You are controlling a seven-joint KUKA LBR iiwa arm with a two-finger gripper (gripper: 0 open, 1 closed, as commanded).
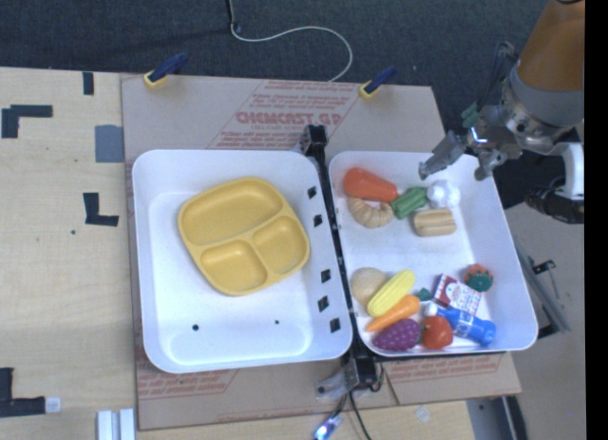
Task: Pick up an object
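The right bin (503,239) holds several toy foods. At its far side lie an orange carrot (369,184), a croissant (370,212), a green pepper (409,201), a white piece (441,193) and a bread roll (434,223). Near the front lie a yellow corn cob (390,292), a second carrot (393,313), purple grapes (399,335), a red tomato (436,333) and a red and blue carton (463,306). My gripper (463,157) hangs open above the bin's far right corner, with nothing between its fingers.
The left bin (157,258) holds a yellow divided plate (243,235). A black divider (328,239) runs between the bins. Both stand on a cardboard sheet (275,115) held by two clamps. A white cable (285,34) loops behind.
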